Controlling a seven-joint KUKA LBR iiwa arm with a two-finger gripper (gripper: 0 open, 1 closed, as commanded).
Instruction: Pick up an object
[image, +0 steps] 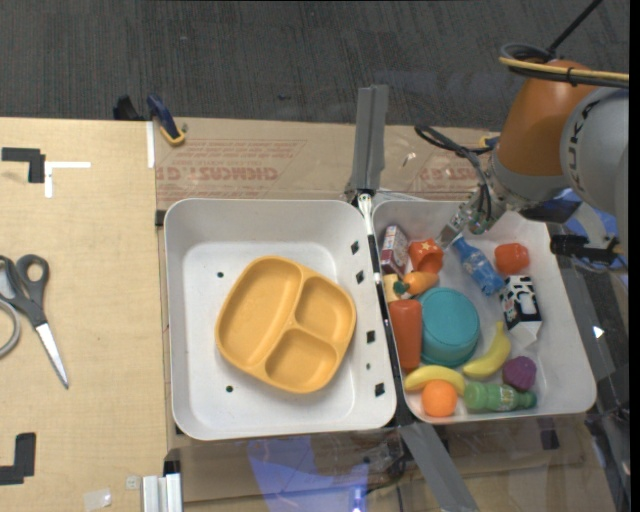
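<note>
My gripper (468, 219) hangs over the back of the right bin (572, 372), just up and left of a blue plastic bottle (479, 265). No object shows in its grasp. Around the bottle lie an orange-red ball (511, 257), a black-and-white carton (520, 302) and a small red-and-white box (393, 247). Further forward are a teal bowl (450, 325), a red cylinder (405, 335), two bananas (488, 355), an orange (438, 399), a green bottle (497, 398) and a purple fruit (518, 373).
The left bin (190, 300) holds a yellow divided plate (287, 323). A grey divider bar (369, 150) runs back from between the bins. Scissors (35, 310) lie on the bench at far left. The arm's orange band (535, 125) rises at the right.
</note>
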